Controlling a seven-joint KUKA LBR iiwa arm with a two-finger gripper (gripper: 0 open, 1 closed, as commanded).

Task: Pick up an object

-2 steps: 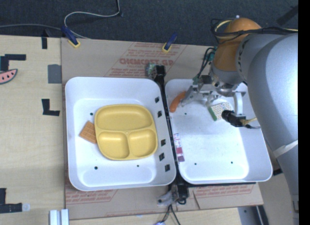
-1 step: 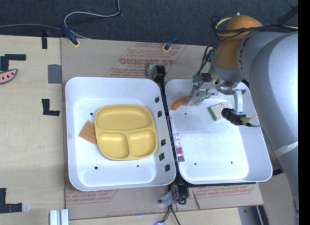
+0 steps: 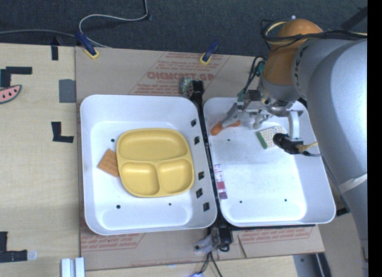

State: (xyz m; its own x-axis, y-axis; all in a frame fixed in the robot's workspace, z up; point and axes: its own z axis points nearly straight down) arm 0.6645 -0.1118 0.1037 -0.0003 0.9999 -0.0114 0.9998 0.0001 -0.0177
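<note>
My gripper (image 3: 239, 116) hangs low over the far left part of the right bin (image 3: 268, 192). A small orange carrot-like piece (image 3: 219, 128) lies on the bin floor just left of the gripper, close to or touching its tip; a hold on it cannot be made out. Beside the gripper on the right sits a small green and white patterned piece (image 3: 266, 135), partly hidden by the wrist. In the left bin (image 3: 101, 198) a yellow divided plate (image 3: 156, 161) lies flat, with a tan waffle-textured piece (image 3: 108, 162) poking out from under its left edge.
The grey arm (image 3: 334, 102) covers the right bin's far right corner and right side. A black divider with clips (image 3: 203, 150) runs between the bins. A pink and white label (image 3: 219, 180) lies at the right bin's left wall. Cables and clamps lie behind the bins.
</note>
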